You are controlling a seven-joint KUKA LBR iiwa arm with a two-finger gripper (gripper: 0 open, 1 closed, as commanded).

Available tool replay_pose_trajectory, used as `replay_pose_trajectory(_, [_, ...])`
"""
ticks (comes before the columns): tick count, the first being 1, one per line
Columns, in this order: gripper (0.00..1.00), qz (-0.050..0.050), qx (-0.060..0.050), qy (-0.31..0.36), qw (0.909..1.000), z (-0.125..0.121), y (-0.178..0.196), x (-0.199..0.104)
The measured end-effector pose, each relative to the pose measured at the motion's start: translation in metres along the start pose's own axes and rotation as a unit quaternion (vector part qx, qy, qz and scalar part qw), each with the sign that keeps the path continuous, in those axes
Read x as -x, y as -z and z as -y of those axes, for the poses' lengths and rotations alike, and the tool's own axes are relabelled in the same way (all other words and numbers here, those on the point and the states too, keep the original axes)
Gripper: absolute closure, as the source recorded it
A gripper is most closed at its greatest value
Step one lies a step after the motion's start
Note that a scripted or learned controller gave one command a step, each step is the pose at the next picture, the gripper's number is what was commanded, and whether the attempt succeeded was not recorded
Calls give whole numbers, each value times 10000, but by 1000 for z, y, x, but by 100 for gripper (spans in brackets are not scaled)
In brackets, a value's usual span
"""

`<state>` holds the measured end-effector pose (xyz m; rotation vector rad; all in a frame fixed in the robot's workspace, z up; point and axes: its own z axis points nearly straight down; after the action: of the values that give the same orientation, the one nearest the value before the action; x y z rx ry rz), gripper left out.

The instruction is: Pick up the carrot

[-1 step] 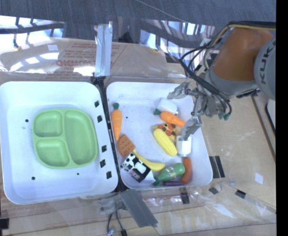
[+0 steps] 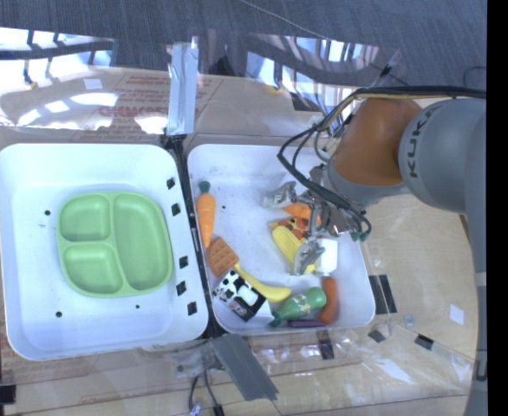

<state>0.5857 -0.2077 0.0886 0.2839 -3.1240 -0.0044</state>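
Orange carrot (image 2: pixel 205 217) lies well left of the pincer (image 2: pixel 310 232), whose state I cannot tell; it should approach from above, aligned across the carrot.

A green divided plate (image 2: pixel 115 243) lies in the left bin (image 2: pixel 11 258). The right bin (image 2: pixel 237 159) holds a waffle (image 2: pixel 222 255), a banana (image 2: pixel 267 288), a corn cob (image 2: pixel 287 244) and a green bottle (image 2: pixel 302 305).

The bench (image 2: pixel 462 232) bears two white bins, the left bin (image 2: pixel 20 258) touching the right bin (image 2: pixel 237 159).
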Motion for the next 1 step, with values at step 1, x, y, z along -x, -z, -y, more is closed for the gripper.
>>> replay_pose_trajectory(1, [100, -5, 9, 49, 10000, -2, 8, 2])
